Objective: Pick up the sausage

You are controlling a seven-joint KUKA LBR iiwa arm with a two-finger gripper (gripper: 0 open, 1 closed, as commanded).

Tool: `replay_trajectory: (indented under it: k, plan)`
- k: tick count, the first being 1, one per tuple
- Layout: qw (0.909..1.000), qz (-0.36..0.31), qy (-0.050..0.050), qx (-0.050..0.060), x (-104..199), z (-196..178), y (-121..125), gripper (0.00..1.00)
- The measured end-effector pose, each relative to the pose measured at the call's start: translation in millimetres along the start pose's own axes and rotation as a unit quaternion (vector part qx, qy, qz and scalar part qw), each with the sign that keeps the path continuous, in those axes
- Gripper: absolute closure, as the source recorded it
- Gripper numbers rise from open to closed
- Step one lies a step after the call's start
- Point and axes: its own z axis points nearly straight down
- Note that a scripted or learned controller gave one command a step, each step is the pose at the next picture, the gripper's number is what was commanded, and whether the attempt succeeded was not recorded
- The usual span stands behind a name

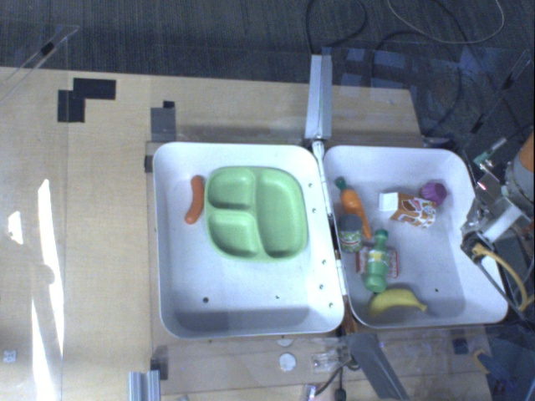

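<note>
So the sausage (195, 199) is found in the left bin (242, 312), lying flat on the white floor with its long axis running near-to-far. It's tucked into the narrow strip between the bin's left wall and the green divided plate (255, 211), just beside the plate's rim. Whether the two actually touch can't be made out. That spot is probably what makes this one fiddly. Not much room is left on either side, so a grasp would likely need to be lined up across the short width and dropped into those two slim gaps.

All the other stuff is kept in the right bin (451, 170). A carrot (351, 200) is parked against the dividing wall, and being a similar orange it could be mistaken for the target. A green bottle (378, 261) and a banana (396, 301) are laid toward the near side. A snack packet (414, 211), a white cube (388, 201) and a small purple thing (432, 192) are set further back.

The arm (522, 161) is seen at the far right of the scene, with its orange band just caught at the edge. The gripper (483, 224) is held by the right bin's right wall, well apart from the sausage. Open or closed, it honestly can't be told from this angle. The approach looks not yet begun. The whole right bin and the plate would have to be crossed first.
</note>
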Motion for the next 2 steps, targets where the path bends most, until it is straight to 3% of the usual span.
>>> replay_trajectory:
  k: [1, 2]
  plan:
    - [0.9943, 0.107, 0.000, 0.000, 27.0, -6.0, 26.6, 1.00]
    - [0.9743, 0.225, 0.000, 0.000, 50.8, -7.6, 53.3, 1.00]
